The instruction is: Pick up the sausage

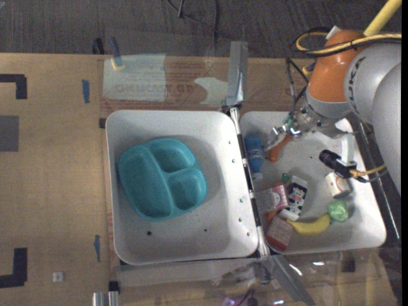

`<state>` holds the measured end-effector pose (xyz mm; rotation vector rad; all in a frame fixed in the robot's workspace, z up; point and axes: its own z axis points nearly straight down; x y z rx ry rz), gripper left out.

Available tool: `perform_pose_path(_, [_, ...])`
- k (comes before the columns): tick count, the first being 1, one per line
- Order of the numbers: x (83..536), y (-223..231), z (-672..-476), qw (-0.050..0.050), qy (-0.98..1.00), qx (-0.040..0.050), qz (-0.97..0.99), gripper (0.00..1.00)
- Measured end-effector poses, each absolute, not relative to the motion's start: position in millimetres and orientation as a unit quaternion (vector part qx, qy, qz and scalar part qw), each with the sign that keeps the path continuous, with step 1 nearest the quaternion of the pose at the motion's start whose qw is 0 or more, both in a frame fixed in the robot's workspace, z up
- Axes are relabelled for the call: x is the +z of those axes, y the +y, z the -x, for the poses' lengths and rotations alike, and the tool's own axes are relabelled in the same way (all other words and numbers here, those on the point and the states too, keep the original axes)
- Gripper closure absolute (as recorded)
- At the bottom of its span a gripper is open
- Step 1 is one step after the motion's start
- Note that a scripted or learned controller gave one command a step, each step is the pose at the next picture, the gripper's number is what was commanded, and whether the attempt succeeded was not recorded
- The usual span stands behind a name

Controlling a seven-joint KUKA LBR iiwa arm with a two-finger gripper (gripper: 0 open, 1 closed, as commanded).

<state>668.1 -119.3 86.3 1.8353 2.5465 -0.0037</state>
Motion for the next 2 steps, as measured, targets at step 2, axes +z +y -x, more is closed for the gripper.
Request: perform_pose_path(2, [229,-48,-668.3,0.001,0.818,0.0003,-0.576,1.00])
